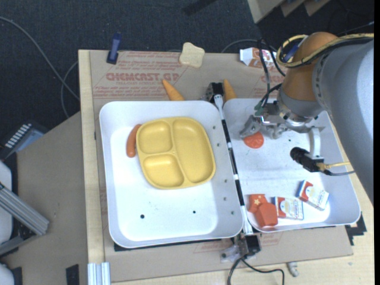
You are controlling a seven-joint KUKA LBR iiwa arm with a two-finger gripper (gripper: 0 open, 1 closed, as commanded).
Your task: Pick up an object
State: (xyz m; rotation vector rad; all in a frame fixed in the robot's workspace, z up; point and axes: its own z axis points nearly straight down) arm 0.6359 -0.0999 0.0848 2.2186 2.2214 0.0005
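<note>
At nine o'clock in the left bin (119, 218), a hot dog (131, 141) lies just beside the left edge of a yellow divided plate (175, 152), which sits in the bin's upper half. Beyond the bins, at twelve o'clock on the brown board (136, 76), are a blue clip (113, 47), a slice of bread (192, 54) and an orange carrot (172, 91).

In the right bin (344, 212), a round red slice, tomato-like (254, 140), lies at ten o'clock. The gripper (265, 125) hangs just above and to the right of it, close to touching; whether its fingers are parted or closed cannot be told from here, and nothing is seen between them. The grey arm (338, 70) with its orange band (309, 64) comes in from two o'clock.

At six o'clock in that bin lie a red block (265, 214) and a small red-and-white carton (290, 208), touching each other. Another small carton (312, 195) lies at five o'clock.
</note>
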